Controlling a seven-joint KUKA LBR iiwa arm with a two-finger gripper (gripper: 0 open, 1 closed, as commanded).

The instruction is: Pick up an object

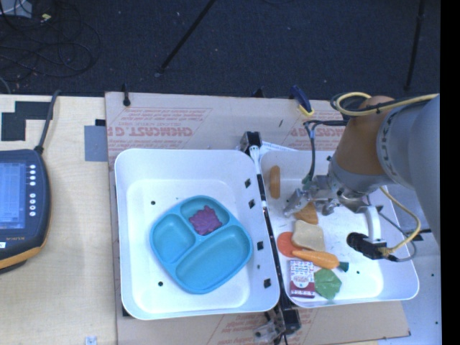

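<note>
A blue divided plate (201, 246) is seen lying in the left white bin (136, 185), with a small purple item (206, 220) resting in its upper compartment. The right white bin (399, 282) is set just beside the left one, the two being joined along a dark clamped strip (263, 214). Both bins are placed on a sheet of printed cardboard (180, 124), which is laid on a pale wooden bench (65, 293). A handheld control tablet (20, 203) with a lit screen is positioned at the bench's left edge. Dark carpet (287, 42) crossed by black cables (43, 34) is visible beyond the bench.
</note>
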